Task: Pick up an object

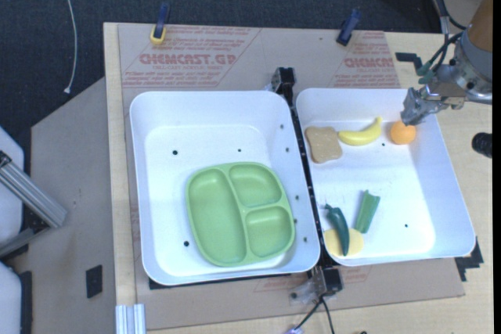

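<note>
While the end effector [412, 110] hangs at the far right corner of the right bin [450, 168], just beside the orange [403, 134], whether it is open or closed I cannot tell, and nothing shows in its grasp. The orange lies near the bin's back wall, with the banana [361, 134] just to its left and a slice of bread [322, 144] beyond that. Toward the front of the same bin lie a green stalk [366, 213] and a dark green pepper [338, 226] resting against something yellow [351, 244]. The left bin [156, 137] holds a green divided plate [239, 211]. Both bins sit on the counter [125, 168].

The orange looks the likely target, being nearest. To do it well, the arm should centre directly over the fruit before descending, since a round thing rolls off from a glancing touch. The bin wall close behind leaves little room, so closing across the fruit along the wall seems safer, and low enough to grip past its widest part.
</note>
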`<action>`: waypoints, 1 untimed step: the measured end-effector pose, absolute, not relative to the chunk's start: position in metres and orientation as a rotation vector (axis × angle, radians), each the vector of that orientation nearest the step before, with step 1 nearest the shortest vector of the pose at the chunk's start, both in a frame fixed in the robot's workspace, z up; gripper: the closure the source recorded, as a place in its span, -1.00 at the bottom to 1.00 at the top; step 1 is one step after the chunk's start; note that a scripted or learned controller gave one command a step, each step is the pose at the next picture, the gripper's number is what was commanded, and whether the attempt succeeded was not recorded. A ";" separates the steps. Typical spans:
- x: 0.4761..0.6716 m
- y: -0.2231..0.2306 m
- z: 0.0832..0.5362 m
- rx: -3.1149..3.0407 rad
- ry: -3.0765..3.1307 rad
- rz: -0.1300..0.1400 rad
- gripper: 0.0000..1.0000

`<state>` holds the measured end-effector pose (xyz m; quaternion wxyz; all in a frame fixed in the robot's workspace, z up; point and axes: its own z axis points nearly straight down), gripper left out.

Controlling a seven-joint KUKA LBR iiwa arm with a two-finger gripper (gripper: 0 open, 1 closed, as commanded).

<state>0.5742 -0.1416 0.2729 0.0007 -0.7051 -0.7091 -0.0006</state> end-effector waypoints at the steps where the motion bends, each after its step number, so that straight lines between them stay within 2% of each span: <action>1: 0.568 -0.086 0.255 -2.212 -2.224 0.000 1.00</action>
